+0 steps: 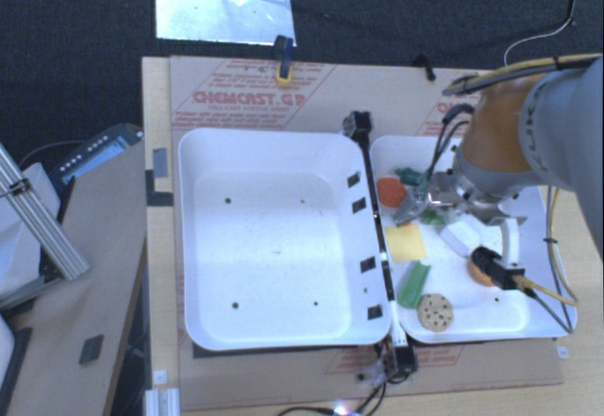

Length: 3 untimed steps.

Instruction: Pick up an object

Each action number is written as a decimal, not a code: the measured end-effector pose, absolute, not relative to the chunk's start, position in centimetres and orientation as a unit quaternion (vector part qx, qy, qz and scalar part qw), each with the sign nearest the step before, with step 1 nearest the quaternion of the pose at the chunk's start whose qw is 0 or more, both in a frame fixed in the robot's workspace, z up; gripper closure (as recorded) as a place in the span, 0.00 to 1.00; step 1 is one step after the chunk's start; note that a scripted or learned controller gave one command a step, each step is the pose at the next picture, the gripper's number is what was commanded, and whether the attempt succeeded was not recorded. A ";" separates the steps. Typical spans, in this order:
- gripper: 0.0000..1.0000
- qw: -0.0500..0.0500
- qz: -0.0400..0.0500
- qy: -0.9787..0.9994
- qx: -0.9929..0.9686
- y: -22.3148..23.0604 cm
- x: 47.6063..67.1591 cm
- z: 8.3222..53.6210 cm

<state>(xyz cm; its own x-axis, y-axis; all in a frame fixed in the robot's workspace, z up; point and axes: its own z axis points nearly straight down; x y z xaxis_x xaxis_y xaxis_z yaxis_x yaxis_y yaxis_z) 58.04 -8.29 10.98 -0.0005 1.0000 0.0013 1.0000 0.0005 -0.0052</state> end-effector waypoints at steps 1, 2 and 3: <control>0.00 -0.003 -0.002 -0.709 -0.705 -8.8 65.1 8.6; 1.00 -0.004 -0.003 -0.710 -0.705 -8.8 65.0 9.9; 1.00 0.003 0.002 -0.706 -0.708 -8.7 55.3 8.3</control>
